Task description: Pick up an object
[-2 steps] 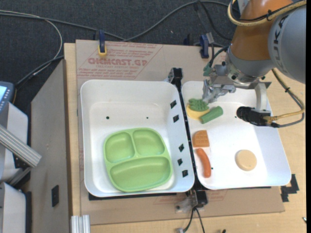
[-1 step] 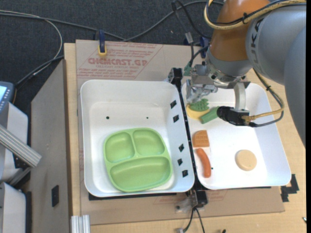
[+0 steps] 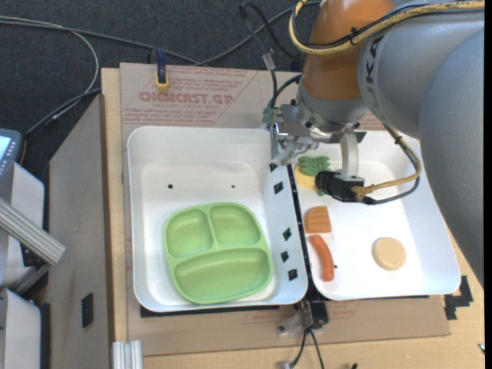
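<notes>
— Green divided plate [image 3: 219, 252] fills the left bin [image 3: 146, 206], largest and nearest. And the right bin [image 3: 430, 244]?

— Round biscuit [image 3: 389, 253] at four o'clock from the gripper [image 3: 296, 146], toast piece [image 3: 318, 220] and sausage [image 3: 324, 256], lengthwise twelve-to-six, at six. Green-and-yellow item [image 3: 311, 167] lies just beside it.

— Gripper's state?

— Cannot tell; nothing visibly held.

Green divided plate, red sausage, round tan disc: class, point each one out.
Green divided plate [image 3: 219, 252], camera view, on its large compartment.
Red sausage [image 3: 324, 257], camera view, mid-length.
Round tan disc [image 3: 389, 253], camera view, centre of its top.
</notes>
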`<state>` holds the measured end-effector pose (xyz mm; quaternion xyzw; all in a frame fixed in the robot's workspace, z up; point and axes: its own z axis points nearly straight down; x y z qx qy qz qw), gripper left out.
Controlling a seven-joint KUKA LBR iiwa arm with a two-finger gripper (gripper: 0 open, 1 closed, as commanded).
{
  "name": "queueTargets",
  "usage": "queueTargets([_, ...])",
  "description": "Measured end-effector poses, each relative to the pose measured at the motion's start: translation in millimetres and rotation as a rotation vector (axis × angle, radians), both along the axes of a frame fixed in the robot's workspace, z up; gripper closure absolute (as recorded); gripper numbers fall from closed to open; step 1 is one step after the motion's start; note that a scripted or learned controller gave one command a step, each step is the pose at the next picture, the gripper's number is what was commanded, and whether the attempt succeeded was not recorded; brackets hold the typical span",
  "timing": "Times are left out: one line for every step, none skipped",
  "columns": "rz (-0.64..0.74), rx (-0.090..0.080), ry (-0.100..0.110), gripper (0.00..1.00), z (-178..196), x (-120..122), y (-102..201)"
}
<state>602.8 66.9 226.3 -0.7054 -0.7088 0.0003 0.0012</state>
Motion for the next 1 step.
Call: queueTargets([-0.002,0.001,-0.002,1.00,4.5,-3.2,19.1])
